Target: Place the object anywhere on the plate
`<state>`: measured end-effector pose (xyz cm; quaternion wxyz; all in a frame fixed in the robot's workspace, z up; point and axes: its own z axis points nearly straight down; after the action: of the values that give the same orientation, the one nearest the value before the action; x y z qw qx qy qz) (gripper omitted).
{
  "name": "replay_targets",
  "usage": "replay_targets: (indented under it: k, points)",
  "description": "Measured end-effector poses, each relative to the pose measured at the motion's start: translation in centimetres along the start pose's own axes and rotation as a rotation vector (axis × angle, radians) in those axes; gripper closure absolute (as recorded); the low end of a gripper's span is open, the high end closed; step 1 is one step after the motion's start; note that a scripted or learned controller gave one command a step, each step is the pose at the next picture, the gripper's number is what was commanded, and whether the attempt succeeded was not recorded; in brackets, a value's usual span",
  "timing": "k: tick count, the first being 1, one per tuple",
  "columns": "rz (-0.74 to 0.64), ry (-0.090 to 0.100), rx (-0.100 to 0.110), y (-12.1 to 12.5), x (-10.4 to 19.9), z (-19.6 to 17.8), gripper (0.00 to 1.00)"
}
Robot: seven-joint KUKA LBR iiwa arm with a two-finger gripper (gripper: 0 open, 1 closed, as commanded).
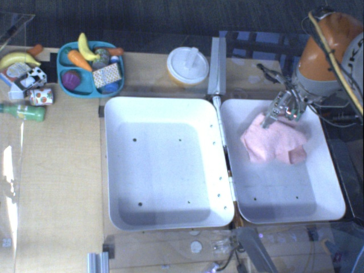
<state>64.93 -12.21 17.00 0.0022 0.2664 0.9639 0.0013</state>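
Presently: tool (282,111) poised at the upper edge of the pink cloth (274,141), which lies crumpled just below it in the right bin (318,203); whether its fingers are apart cannot be told. Likely positioned for a pinch. Left bin (165,164) beyond, across the divider.
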Motion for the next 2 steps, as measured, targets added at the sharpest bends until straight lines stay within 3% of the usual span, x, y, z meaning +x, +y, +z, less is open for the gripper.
replay_targets:
  k: [1, 2]
  points:
    - [-0.005, -0.002, -0.001, 0.3, -0.1, -5.1, 1.0]
    - [-0.407, 0.001, 0.0, 4.3, 3.5, -4.4, 1.0]
